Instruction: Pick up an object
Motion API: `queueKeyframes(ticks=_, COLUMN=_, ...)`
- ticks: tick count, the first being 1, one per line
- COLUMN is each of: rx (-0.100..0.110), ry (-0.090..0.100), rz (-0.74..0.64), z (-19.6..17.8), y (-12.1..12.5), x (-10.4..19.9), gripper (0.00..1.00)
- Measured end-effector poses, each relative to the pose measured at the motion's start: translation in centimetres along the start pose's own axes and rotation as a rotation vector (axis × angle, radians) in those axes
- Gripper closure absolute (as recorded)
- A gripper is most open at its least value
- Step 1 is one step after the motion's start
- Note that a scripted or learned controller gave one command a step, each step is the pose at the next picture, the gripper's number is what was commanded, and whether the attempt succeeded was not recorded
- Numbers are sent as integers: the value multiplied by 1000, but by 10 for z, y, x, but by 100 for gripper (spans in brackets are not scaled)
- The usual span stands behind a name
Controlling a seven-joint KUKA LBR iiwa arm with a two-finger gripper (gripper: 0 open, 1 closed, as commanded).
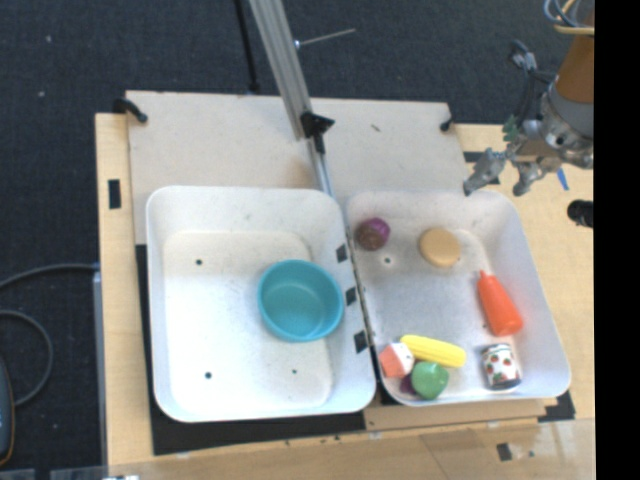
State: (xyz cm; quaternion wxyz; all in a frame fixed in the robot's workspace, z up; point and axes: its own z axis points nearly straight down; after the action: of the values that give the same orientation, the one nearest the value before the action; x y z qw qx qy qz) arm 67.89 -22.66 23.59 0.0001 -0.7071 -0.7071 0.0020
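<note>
My gripper (497,182) hangs above the far right corner of the right bin (530,248), open with nothing between its fingers. Below it in that bin lie a tan round object (440,247), a purple ball (373,233) and an orange carrot-like piece (497,303). Along the bin's near edge sit a yellow piece (433,350), a green one (429,379), a red and white block (396,359) and a small patterned can (501,365). The gripper touches none of them.
A blue bowl (300,300) rests in the left bin (180,268), near the wall shared with the right bin. A metal strut (283,58) slants down from the top to the gap between the bins. The bench edge lies behind the bins.
</note>
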Motion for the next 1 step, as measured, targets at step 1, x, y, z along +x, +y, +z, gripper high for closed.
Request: queueKeyframes(ticks=1, rx=0, ry=0, rz=0, z=46, y=-7, x=3, gripper=0)
